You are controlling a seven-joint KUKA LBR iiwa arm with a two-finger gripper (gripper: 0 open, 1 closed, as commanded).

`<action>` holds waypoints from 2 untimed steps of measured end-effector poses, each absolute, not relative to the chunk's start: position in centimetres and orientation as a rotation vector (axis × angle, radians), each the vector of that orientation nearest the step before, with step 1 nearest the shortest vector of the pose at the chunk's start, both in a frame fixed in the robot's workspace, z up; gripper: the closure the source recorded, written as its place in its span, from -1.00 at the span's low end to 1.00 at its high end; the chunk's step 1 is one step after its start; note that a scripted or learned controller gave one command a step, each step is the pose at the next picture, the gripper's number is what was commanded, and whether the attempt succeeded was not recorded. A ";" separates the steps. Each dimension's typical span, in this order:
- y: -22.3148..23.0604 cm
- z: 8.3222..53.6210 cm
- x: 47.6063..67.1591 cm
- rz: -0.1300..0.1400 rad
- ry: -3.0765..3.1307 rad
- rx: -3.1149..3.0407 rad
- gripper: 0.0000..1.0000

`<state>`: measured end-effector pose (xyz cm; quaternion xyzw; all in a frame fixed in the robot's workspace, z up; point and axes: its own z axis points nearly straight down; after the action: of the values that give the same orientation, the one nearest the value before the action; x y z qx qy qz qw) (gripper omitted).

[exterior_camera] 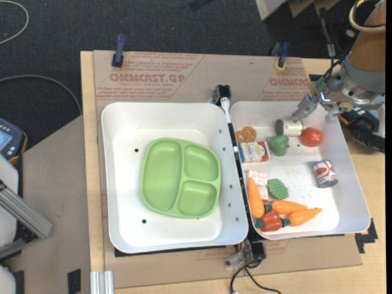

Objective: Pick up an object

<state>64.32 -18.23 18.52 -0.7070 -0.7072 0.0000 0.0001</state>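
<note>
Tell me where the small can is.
In the camera view, the small can lies in the right bin near its right wall, below the red tomato.

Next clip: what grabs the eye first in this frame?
The light green divided plate lying alone in the left bin stands out most. Next comes the clutter of toy food in the right bin: a red tomato, a green pepper and orange carrots bunched toward its near edge. The gripper hangs over that bin's far right corner, near the tomato.
</note>
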 end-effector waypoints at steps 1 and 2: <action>-18.2 19.7 64.4 -0.003 -2.226 -2.222 1.00; -13.9 31.4 62.1 -0.015 -2.236 -2.224 1.00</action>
<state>62.07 -13.92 31.44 -0.7052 -0.7089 -0.0047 -0.0061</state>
